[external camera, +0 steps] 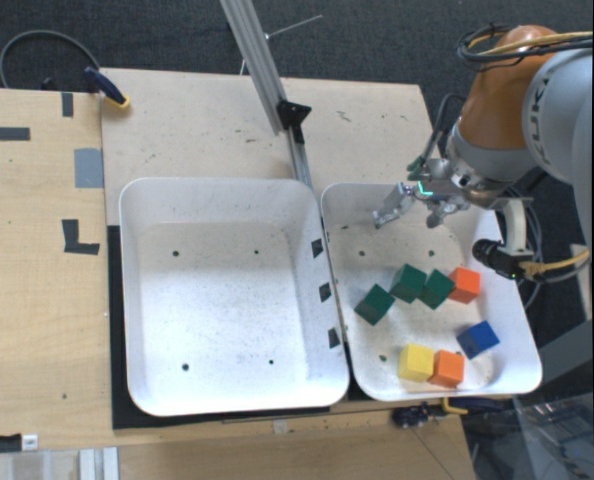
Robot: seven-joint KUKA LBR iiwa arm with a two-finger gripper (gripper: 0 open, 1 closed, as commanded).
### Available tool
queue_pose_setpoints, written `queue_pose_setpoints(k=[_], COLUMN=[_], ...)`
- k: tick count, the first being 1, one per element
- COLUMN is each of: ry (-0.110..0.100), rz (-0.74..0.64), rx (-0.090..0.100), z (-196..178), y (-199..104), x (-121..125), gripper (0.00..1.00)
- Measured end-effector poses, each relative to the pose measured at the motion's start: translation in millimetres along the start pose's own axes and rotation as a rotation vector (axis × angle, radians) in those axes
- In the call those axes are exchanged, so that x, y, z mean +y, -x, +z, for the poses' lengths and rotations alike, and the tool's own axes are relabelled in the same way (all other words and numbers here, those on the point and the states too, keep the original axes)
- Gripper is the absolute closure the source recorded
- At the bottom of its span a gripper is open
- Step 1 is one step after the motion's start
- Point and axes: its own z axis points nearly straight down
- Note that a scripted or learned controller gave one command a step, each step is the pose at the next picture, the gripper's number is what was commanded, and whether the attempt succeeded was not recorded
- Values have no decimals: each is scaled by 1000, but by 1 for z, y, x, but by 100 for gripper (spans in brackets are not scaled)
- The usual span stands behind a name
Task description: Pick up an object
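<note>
We see our tool (409, 208) hovering over the far end of the right bin (362, 203), its fingers spread apart with nothing between them. Nearer the camera than the tool lie three green blocks (409, 283), two orange blocks (465, 285), a blue block (478, 339) and a yellow block (415, 362).

Two shallow white plastic bins side by side on wooden counter (207, 128); small cube blocks (409, 282) in right bin (357, 203), left bin (137, 208) beside it.
</note>
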Motion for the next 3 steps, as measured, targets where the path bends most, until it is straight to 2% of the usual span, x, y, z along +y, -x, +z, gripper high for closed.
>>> queue_pose_setpoints(k=[1, 3], ry=[5, 1], rz=[-1, 0], rx=[-1, -2], z=[-3, 113], y=[0, 2], x=[1, -1], gripper=[0, 0])
